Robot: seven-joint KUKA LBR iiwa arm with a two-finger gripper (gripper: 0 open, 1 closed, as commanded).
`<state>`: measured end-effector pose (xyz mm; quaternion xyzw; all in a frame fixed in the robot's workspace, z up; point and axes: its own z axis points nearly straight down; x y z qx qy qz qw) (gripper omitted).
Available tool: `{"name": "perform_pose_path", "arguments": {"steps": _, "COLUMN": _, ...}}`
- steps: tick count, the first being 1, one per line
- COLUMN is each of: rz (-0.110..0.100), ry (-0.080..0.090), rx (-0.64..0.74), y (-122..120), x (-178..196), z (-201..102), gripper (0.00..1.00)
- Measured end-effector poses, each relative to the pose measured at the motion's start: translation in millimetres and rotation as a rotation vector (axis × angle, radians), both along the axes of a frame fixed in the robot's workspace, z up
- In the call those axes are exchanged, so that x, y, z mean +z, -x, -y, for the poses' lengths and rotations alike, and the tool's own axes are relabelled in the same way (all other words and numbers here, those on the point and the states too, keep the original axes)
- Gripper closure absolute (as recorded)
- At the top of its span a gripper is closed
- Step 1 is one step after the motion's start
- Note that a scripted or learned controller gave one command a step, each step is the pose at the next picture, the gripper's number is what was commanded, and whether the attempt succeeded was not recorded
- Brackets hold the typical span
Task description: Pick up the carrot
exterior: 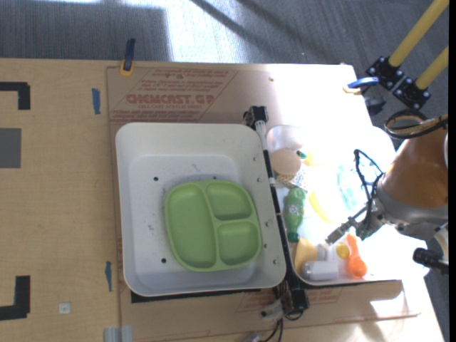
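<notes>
The carrot (353, 258) is a small orange piece lying in the near right corner of the right bin (370, 280), which is washed out by bright light. My gripper (333, 235) reaches in from the right and hangs just up and left of the carrot, close to it. Nothing can be made out in its grip. The arm's orange band (420, 180) sits above the bin's right side.
The right bin also holds a beige round item (286, 161), a green item (294, 209), a yellow curved item (317, 206), a yellow chunk (305, 249) and a white block (320, 268) beside the carrot. A green divided plate (212, 224) lies in the left bin (135, 191).
</notes>
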<state>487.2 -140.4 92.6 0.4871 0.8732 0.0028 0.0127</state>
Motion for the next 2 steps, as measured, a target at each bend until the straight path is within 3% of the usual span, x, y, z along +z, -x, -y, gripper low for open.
{"name": "perform_pose_path", "arguments": {"steps": 1, "rz": 0.002, "ry": 0.009, "rx": 0.273, "y": -1.0, "x": 0.6, "z": -14.4, "gripper": 0.0}}
{"name": "perform_pose_path", "arguments": {"steps": 2, "rz": -0.01, "ry": -0.006, "rx": 0.277, "y": 0.0, "x": 11.7, "z": -18.8, "gripper": 1.0}}
